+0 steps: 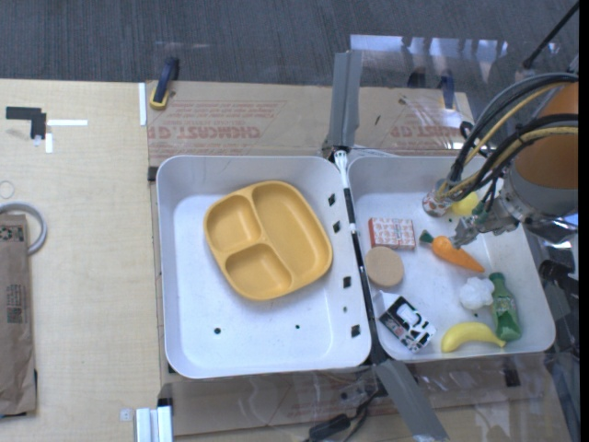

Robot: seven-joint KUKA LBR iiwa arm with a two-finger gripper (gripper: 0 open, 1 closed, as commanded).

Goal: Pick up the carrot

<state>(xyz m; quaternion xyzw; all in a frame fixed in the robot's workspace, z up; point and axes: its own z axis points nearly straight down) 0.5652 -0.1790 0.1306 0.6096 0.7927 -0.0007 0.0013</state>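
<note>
Camera view has the gripper [463, 232] poised just above the carrot's [456, 254] green-topped end in the right bin [543, 339]; whether it is released or clenched I cannot tell. Descending off-centre could tip or roll the carrot toward the white cauliflower [476, 293]. It lies orange, tapered, slanting down-right.

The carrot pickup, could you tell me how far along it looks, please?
Done: the gripper has reached the right bin and hangs close above the carrot's green-tipped end. In hand: nothing; the carrot lies flat on the bin floor beside the pink box. Left: closing on it and lifting.
</note>
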